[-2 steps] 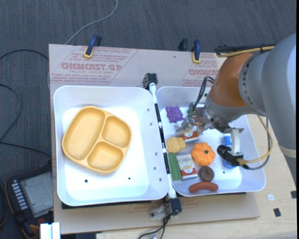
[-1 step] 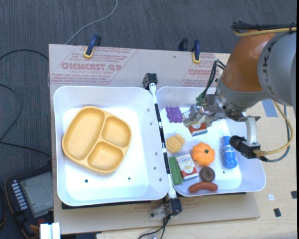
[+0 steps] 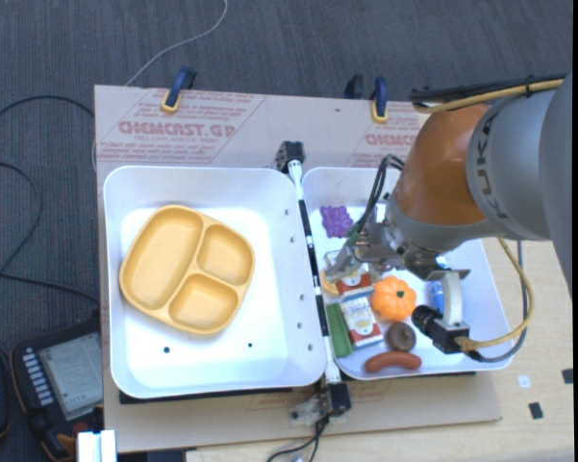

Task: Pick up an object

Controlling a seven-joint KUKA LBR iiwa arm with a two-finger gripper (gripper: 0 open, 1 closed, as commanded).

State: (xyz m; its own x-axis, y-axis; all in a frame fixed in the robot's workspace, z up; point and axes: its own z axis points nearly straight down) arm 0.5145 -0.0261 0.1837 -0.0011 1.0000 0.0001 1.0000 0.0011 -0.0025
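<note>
The right bin holds several small items: a purple bunch of grapes, an orange pumpkin, a red and white packet, a green strip, a brown round piece, a red sausage and a blue and white object. My gripper is low over the left side of this bin, just below the grapes and above the packet, beside the pumpkin. The arm's orange band and wrist cover the bin's upper middle.
The left bin holds a yellow three-compartment plate. A black and white divider rail runs between the bins. Blue clamps sit on the board's far edge. A pendant lies at the lower left.
</note>
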